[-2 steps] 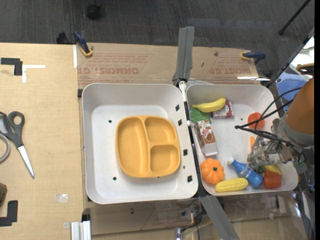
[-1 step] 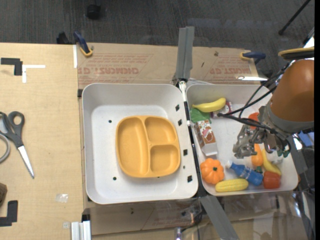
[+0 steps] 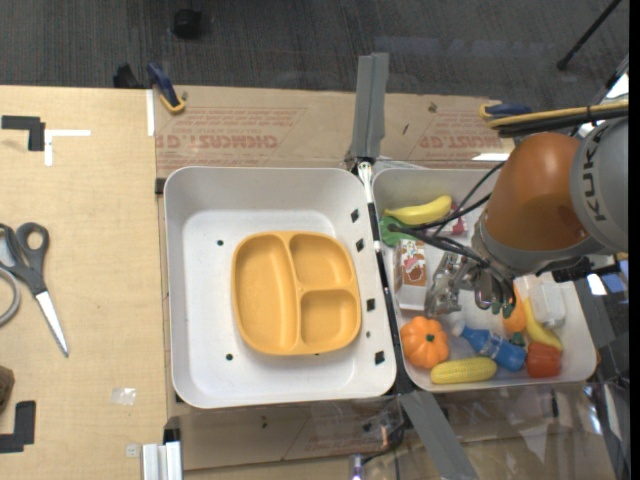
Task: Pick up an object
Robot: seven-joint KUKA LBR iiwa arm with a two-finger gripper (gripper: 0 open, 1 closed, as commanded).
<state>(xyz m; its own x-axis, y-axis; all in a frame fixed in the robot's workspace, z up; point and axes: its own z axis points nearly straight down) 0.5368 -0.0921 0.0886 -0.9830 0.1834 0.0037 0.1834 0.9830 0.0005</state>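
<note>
The grey KUKA arm w/ the orange band above its wrist (image 3: 535,193) reaches in from the right and hangs over the right-hand shallow white bin (image 3: 585,363). Its two-finger metal gripper (image 3: 462,290) sits low over the bin's middle. Can't tell if the jaws are apart or together; cables and glare blur the tips, and nothing shows between them.

No single target is given, so the candidates are the toys in that bin. Nearest to the jaws by my read:
- small round orange plastic pumpkin (image 3: 425,341), just below-left of the jaws, toward the near rim. No real long axis, so approach angle matters little.
- blue plastic toy (image 3: 495,348), just below-right of the jaws, long axis slanting down to the right.
- yellow plastic corn cob (image 3: 462,370), further toward the near rim, lying approx left-right, touching or nearly touching the pumpkin's lower right.
- yellow plastic banana (image 3: 420,211), near the far rim, well apart from the jaws, long axis approx left-right w/ a slight upward curve to the right.

The left-hand white bin (image 3: 185,268) holds an orange three-compartment plastic plate (image 3: 297,293), well apart from the jaws.

Judgement: pumpkin or blue toy is the short move, a small shift toward the near rim, then down. For the blue toy or corn, the jaws should close across the short axis.
</note>
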